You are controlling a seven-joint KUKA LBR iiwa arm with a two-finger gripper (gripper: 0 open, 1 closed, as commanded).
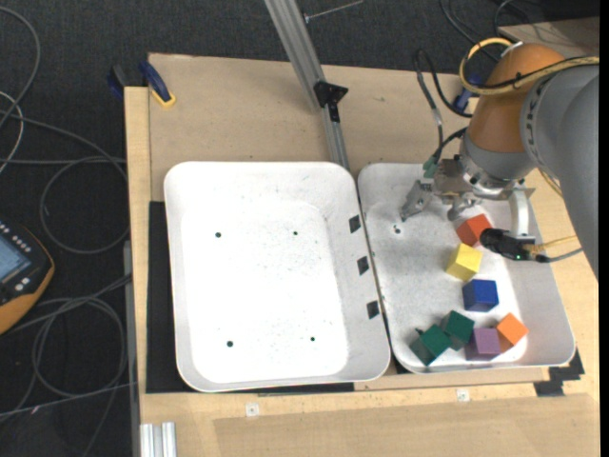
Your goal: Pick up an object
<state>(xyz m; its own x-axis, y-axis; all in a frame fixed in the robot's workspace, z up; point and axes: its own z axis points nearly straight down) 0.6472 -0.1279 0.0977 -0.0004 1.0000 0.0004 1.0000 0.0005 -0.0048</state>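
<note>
Camera view: I see the two-finger gripper [415,205] spread open, seemingly holding nothing, above the right shallow white bin [404,272] on the wooden bench [238,112]; dark carpet [67,84] around

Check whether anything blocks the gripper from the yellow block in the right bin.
Nothing visible sits directly between them. The gripper hangs over bare floor at the right bin's far end. The yellow block lies nearer the camera, with the red block close beside its far side.
</note>
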